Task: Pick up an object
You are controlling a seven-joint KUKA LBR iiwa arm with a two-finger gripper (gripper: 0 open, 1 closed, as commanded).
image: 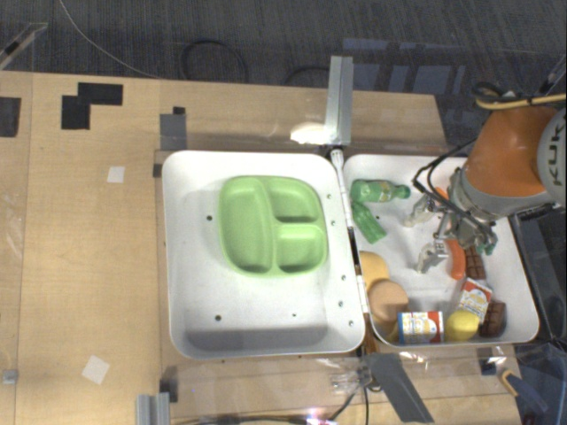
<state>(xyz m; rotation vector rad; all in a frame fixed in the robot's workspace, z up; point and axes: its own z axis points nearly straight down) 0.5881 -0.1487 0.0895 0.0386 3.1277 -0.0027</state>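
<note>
Gripper [440,246] hangs low in right bin [523,326], jaw state not discernible, just beside orange carrot [457,260]; green tray [271,224] in left bin [190,326].

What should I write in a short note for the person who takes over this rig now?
Gripper: low in the right bin, beside the orange carrot. Nothing shows between its fingers; open or shut is not clear.
Right bin: green bottle at the far left, round tan item, small carton, yellow lemon and brown items along the near side.
Left bin: green divided tray.
Done: no pick yet, as far as the view shows.
Left: grasp one object, perhaps the carrot, and lift it.
</note>
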